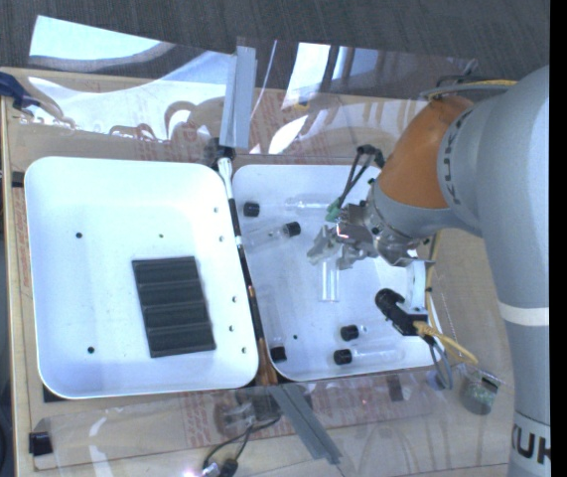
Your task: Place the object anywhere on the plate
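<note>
Clear slender tube (330, 282), which you should take as the likeliest piece to move, lies flat on the floor of the right-hand shallow white bin (298, 316), just below the gripper (331, 249) as the camera sees it. From this angle you cannot tell whether the two touch.

The gripper hangs low over the middle of that bin, and its metal parts blur together against the white floor. You cannot tell from here how wide it stands or whether it has hold of anything, so do not count this as a grasp.

The dark ribbed rectangular plate (172, 306) sits well away from the gripper, toward the view's left, in the left-hand white bin (84, 227), and its ridged top bears no tube.

Several small black-capped vials lie scattered around the gripper: one (289, 230) near it on the plate's side, and one (362, 354) farther down, toward the near wall.

By this showing, the task is at its very start. Nothing has been delivered. What remains is a sure pick, a lift clear of the wall between the bins, a carry across to the plate, and a release onto it.
</note>
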